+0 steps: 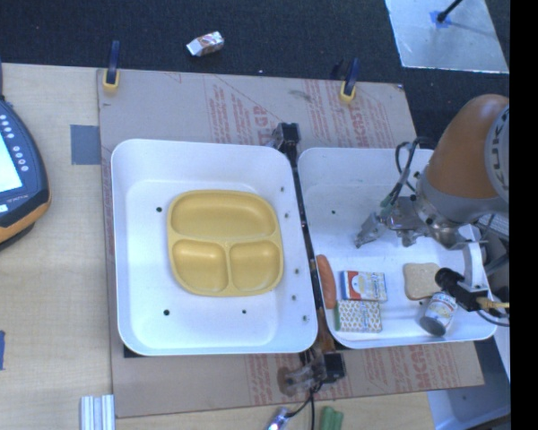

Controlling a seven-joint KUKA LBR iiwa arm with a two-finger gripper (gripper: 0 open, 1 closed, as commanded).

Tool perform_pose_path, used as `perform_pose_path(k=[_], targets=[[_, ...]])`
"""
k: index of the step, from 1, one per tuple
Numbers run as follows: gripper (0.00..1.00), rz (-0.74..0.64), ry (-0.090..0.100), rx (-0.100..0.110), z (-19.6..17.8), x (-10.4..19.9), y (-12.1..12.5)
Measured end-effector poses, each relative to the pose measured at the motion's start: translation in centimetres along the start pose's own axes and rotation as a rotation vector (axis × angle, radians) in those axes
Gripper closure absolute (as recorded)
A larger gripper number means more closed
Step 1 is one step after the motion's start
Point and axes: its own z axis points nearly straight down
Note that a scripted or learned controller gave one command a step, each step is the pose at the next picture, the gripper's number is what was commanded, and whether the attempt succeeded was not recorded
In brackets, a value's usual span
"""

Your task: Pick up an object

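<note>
The right bin (341,177) holds several small objects along its near side. An orange carrot-like stick (325,280) lies by the bin's left wall. Right of it is a small blue and white box (363,285), with a green patterned box (359,316) just in front. A tan bread slice (420,280) and a metal can (438,313) lie at the right end. My gripper (381,229) hangs over the bin's bare middle, behind the boxes and left of the bread. I see nothing held in it.
The left bin (139,240) bears a yellow divided plate (224,240). A teach pendant (4,173) rests at the bench's left edge. Clamps (112,70) (349,79) stand at the back, and a crumpled wrapper (205,44) lies beyond the bench.
</note>
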Motion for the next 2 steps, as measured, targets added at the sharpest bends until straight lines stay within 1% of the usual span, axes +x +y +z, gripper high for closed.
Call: perform_pose_path(k=[1,2], targets=[[0.00,0.004,-0.003,-0.005,1.5,-7.1,-7.7],[1.00,-0.004,-0.002,-0.003,0.5,-7.0,-7.6]])
